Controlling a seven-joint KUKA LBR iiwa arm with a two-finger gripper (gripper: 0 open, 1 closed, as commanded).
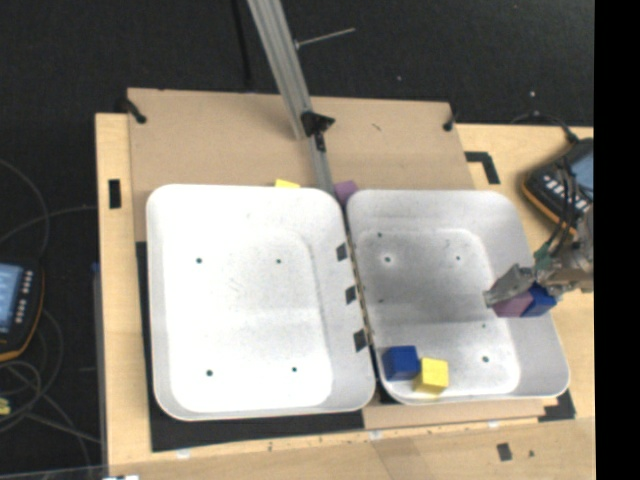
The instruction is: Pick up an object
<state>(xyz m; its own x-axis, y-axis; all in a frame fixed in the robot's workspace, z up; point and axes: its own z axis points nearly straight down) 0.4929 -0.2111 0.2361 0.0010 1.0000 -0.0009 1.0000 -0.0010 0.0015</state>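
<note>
While the gripper (pixel 512 290) hangs over the right edge of the right shallow white plastic bin (pixel 440 228), you can see small purple and blue blocks (pixel 527 303) right at its tip, though you cannot tell whether its fingers are closed on them. Near that bin's front edge, a small blue cube (pixel 400 361) and a small yellow cube (pixel 434 373) sit just beside each other, yellow to the blue one's right.

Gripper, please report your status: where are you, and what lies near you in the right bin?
Gripper at right bin's right wall. Purple block and blue block right beside it. Grasp unconfirmed.
</note>
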